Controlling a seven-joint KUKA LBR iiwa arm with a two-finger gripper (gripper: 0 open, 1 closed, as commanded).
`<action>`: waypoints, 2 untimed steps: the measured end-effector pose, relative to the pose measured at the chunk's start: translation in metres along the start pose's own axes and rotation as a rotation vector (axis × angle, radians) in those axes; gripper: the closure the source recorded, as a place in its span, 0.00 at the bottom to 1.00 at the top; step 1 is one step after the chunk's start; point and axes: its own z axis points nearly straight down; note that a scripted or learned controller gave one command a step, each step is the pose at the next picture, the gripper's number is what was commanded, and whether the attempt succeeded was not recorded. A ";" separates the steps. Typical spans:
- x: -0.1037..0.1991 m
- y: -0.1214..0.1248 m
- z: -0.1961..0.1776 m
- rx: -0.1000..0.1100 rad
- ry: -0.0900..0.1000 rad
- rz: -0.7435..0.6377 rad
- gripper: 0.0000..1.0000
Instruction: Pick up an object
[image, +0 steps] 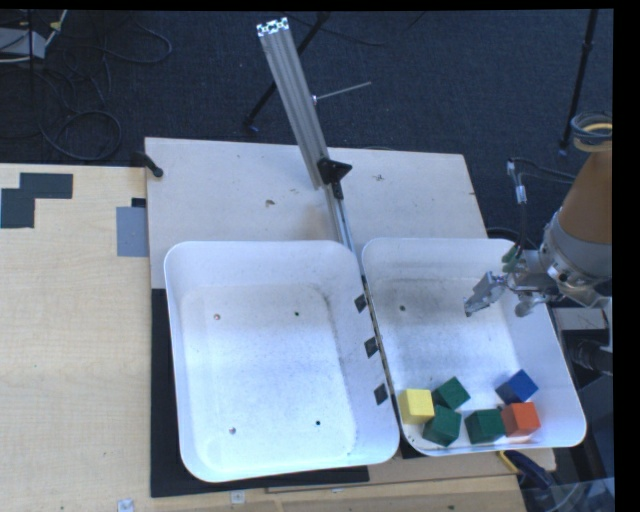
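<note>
— Down at the near end of the right bin (470, 270), what do you see?

— Six small blocks bunched together. A yellow block (417, 404) sits furthest left, close to the divider. Just beside it are a dark green block (452, 392) and another green block (442, 427), with a third green block (484, 426) further right. An orange block (521, 418) touches that third green one, and a blue block (517, 385) sits just behind the orange.

— And the arm?

— It reaches in from the right, orange band above the wrist. The gripper (505, 290) hangs over the far right part of that bin, well apart from the blocks. One grey finger (484, 293) sticks out leftward, another points down near the bin's rim; they look spread, and nothing is between them.

— The other bin?

— The left bin (260, 360) is white, speckled with dark scuffs and a few small dots. Black clips run down the seam where the two bins meet.

— What are they resting on?

— A pale board (300, 190) on a light wooden bench (70, 340), which has grey patches at its far left. An aluminium rail (296, 100) slants up from between the bins. Behind lies dark carpet (420, 80) with cables and stand legs.
</note>
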 end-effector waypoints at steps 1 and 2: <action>0.063 0.014 0.093 0.009 0.004 -0.008 0.00; 0.072 0.032 0.122 0.001 -0.001 -0.004 0.00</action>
